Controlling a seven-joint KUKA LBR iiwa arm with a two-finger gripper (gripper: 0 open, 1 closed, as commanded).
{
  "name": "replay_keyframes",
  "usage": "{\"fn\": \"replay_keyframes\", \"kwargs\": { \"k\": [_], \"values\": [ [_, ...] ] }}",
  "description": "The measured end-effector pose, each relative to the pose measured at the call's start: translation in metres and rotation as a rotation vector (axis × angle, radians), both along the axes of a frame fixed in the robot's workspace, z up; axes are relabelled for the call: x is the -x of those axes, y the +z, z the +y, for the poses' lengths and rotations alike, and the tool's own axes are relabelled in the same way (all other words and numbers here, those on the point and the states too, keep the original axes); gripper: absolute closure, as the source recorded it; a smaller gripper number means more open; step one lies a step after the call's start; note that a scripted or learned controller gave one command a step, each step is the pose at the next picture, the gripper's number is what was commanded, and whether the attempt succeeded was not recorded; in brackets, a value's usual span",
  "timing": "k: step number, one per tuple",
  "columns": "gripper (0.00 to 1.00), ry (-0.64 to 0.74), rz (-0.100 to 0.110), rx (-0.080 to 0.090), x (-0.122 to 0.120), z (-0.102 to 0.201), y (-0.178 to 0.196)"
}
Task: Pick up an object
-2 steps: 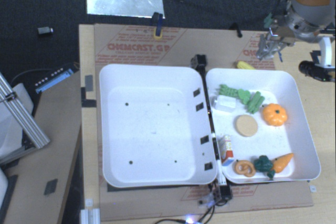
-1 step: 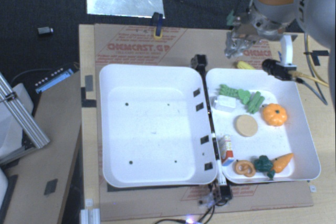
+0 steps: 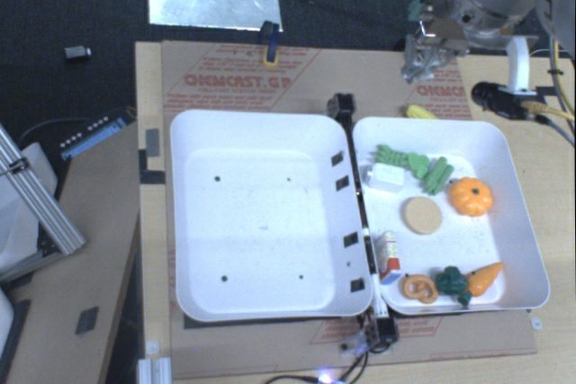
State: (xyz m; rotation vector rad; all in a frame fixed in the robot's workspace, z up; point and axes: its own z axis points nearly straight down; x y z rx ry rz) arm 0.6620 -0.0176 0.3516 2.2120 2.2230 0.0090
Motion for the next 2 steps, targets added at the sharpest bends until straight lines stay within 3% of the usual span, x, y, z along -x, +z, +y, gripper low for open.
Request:
{"fn": "replay_keyframes", "kwargs": {
  "k": [1,2],
  "values": [
    [1.0,0.0,0.005,0.0,-0.007,0.016,-0.011],
    [1.0,-0.002,-0.006,0.001,0.01,0.004,0.098]
  ]
}}
